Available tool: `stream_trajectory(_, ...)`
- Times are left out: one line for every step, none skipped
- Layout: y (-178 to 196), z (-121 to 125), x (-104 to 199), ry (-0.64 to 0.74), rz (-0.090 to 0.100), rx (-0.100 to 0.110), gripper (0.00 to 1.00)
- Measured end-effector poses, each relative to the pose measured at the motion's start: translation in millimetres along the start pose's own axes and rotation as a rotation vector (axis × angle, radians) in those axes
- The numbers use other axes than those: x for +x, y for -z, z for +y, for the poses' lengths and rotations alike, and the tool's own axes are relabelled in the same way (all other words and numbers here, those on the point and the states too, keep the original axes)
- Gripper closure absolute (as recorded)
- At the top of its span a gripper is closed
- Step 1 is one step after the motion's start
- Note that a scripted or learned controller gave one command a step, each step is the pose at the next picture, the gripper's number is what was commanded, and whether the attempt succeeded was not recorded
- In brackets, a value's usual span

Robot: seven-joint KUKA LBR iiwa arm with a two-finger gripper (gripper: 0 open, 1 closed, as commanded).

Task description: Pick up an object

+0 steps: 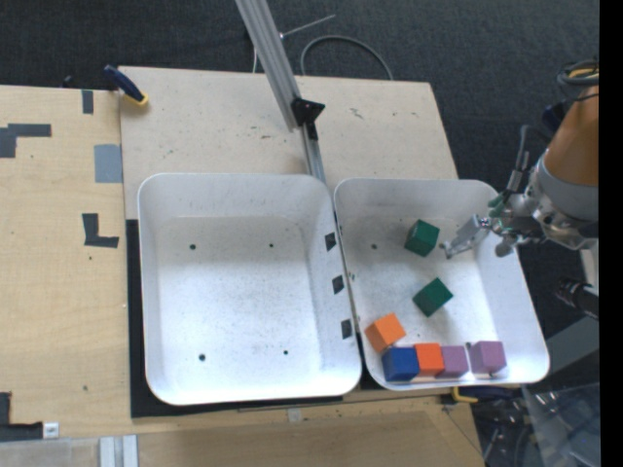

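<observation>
The right bin (506, 290) holds several small cubes. One green cube (421, 237) sits near its middle and a second green cube (432, 297) lies below it. An orange cube (385, 331) rests near the bin's left wall. Along the front wall stand a blue cube (400, 363), another orange cube (429, 359) and two purple cubes (454, 360) (488, 357). My gripper (479, 245) hangs over the right side of this bin, right of the upper green cube and apart from it. It is open, with nothing between its fingers.
The left bin (156, 261) lies beside the right one, and a raised rim divides them. A slanted metal rail (273, 56) runs down to the bins' back edge. A blue and yellow clamp (125, 85) lies at the bench's far left corner.
</observation>
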State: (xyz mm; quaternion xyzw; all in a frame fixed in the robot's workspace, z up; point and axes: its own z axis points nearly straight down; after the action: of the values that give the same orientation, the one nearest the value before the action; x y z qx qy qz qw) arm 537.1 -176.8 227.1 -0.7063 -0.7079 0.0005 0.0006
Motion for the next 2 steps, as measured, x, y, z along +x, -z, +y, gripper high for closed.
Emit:
stream_trajectory(-137.5,-5.1,66.0,0.001,-0.002,-0.001,0.0)
stream_trajectory(-135.5,-5.4,64.9,-0.002,0.001,0.0,0.0)
